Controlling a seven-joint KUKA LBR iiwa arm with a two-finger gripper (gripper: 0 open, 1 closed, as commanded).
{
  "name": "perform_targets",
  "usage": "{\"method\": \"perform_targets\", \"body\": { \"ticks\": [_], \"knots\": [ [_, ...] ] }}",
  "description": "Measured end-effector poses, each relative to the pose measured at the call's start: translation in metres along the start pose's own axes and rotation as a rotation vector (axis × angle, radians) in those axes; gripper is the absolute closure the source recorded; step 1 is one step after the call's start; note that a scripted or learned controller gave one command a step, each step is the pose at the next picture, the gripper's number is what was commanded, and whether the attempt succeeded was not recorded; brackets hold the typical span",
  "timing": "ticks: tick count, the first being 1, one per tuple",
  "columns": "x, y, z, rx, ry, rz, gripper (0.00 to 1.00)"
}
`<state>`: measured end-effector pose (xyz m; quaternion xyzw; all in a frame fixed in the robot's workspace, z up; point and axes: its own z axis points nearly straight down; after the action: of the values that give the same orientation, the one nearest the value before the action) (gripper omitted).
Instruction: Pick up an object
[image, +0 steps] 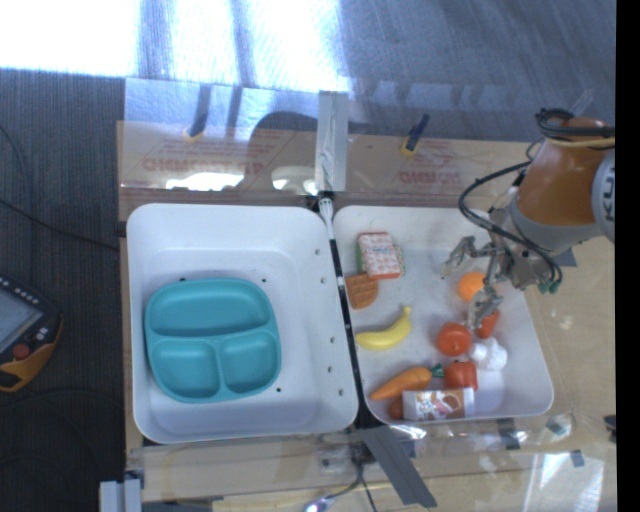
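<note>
You had two white bins on the table (590, 330), side by side. The left bin (200, 225) carried one teal plate (211, 337) with three compartments, lying toward that bin's left edge.

The right bin (425, 225) carried everything you could have picked. I counted ten things there. By its left edge lay one brown wafer (362, 291) and, just beyond it toward the far edge, one small box (379, 255). Nearer the front lay one banana (385, 333), then one carrot (400, 382) and one bottle (435, 404) along the front edge. Toward the right edge were one tomato (452, 338), one red block (461, 375), one white lump (489, 353), one small red piece (487, 323) and one orange (470, 288).

Your gripper (475, 282) hung low over the right half of that bin, with its fingers (461, 254) spread, one on each side of the orange. They were not seen pinching it, and the orange looked to rest on the bin floor.

I judged the task as not done: nothing was lifted. The reach looked finished, so what was left was to close on the orange and raise it.
</note>
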<state>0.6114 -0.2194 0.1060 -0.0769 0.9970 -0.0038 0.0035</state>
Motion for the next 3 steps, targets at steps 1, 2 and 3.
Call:
{"method": "perform_targets", "body": {
  "ticks": [1,2,3],
  "knots": [
    [-0.003,-0.003,0.016,-0.001,-0.001,0.016,0.00],
    [-0.006,-0.002,0.004,0.005,-0.008,0.015,1.00],
    [-0.067,0.043,-0.041,-0.008,0.001,0.157,1.00]
  ]
}}
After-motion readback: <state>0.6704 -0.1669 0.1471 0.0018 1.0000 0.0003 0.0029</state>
